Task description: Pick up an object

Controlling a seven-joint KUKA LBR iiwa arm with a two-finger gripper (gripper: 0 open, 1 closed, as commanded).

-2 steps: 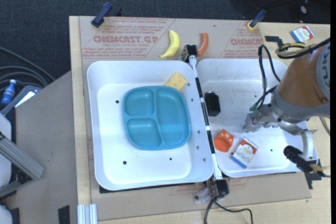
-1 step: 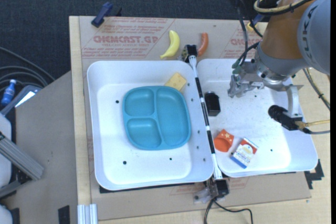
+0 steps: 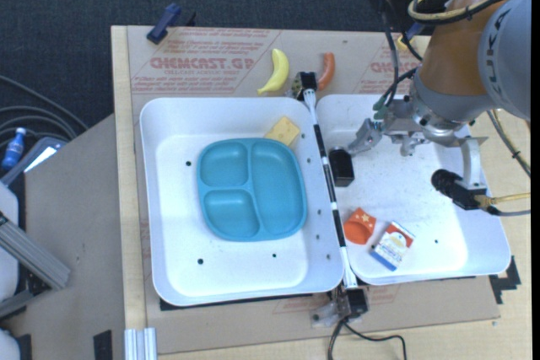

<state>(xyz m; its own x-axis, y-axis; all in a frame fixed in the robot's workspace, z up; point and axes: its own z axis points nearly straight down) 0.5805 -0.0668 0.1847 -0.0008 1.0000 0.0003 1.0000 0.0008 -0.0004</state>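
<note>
Tool (image 3: 390,135) grip unclear over right bin (image 3: 472,265), orange piece (image 3: 360,226), small carton (image 3: 391,245) nearby

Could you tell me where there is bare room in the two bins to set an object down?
In the left bin, bare floor runs along the near edge and down the left side of the blue divided plate. In the right bin, the near right corner beyond the small carton is free. Its far half is crowded by the arm and tool.

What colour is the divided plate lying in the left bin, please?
The divided plate is light blue, turquoise-like, seen clearly in the camera view against the white left bin.
</note>
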